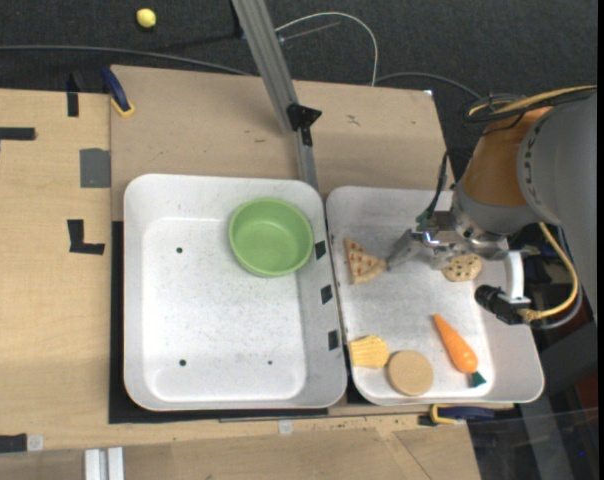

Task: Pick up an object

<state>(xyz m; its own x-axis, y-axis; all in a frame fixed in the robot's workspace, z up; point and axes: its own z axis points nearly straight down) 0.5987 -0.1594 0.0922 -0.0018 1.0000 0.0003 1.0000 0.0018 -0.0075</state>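
Seemingly mid-approach, the tool [407, 248] hangs low in the right bin [502, 383], fingers apart and empty, beside the pizza slice [362, 262]; next it must straddle the slice and close.

The counter [42, 298] is pale wood, with a brown board [202, 118] laid over its far middle. Two shallow white bins sit directly on it side by side: the left bin [162, 368] and the right bin [517, 378], rims touching near the counter's front edge.
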